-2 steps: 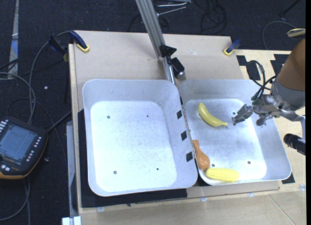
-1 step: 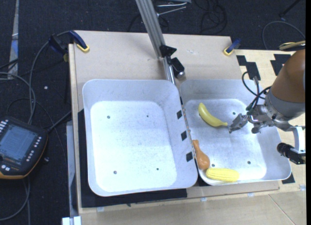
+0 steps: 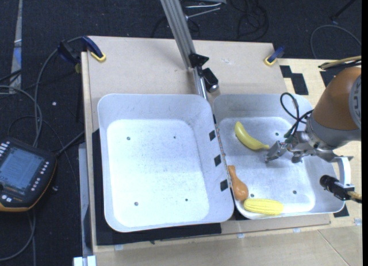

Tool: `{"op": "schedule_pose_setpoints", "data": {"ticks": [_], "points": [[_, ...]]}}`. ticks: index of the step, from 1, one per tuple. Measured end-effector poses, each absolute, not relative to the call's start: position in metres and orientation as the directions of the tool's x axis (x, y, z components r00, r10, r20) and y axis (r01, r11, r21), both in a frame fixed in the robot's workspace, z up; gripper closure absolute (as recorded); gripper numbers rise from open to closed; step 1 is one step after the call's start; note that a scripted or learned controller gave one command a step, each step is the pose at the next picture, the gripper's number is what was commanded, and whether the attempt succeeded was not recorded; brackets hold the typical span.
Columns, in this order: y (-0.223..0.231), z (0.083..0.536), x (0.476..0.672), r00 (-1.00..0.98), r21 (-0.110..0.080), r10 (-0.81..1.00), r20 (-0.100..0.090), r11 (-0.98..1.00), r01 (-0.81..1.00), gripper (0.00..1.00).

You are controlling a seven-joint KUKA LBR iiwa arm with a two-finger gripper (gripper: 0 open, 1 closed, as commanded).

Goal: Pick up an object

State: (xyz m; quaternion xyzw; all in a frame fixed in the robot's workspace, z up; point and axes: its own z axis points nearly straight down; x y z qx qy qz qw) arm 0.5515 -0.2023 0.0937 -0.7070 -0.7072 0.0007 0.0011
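Observation:
Three toy foods lie in the right white bin [image 3: 300, 195]. A yellow banana [image 3: 247, 136] sits in its upper left part, an orange-brown gourd [image 3: 237, 187] rests against the left wall, and a yellow corn cob [image 3: 263, 206] lies by the front rim. My gripper [image 3: 272, 154] hangs low over the middle of this bin, just right of and below the banana's lower tip. It is tilted toward the left. I see nothing held in it.
The left white bin [image 3: 155, 167] sits beside the right one, their rims meeting at a black-marked divider [image 3: 218, 155]. A slanted metal pole [image 3: 179, 26] rises from behind the bins. The grey arm with its orange band [image 3: 339, 107] covers the right bin's right side.

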Motion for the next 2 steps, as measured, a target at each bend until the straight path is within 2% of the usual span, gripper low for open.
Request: {"op": "schedule_pose_setpoints", "data": {"ticks": [1,2], "points": [[-0.203,0.105,0.552,0.000,0.000,1.000,0.000,0.000,1.000,1.00],[-0.196,0.166,0.555,-0.001,0.004,1.000,-0.001,0.001,1.000,1.00]]}}
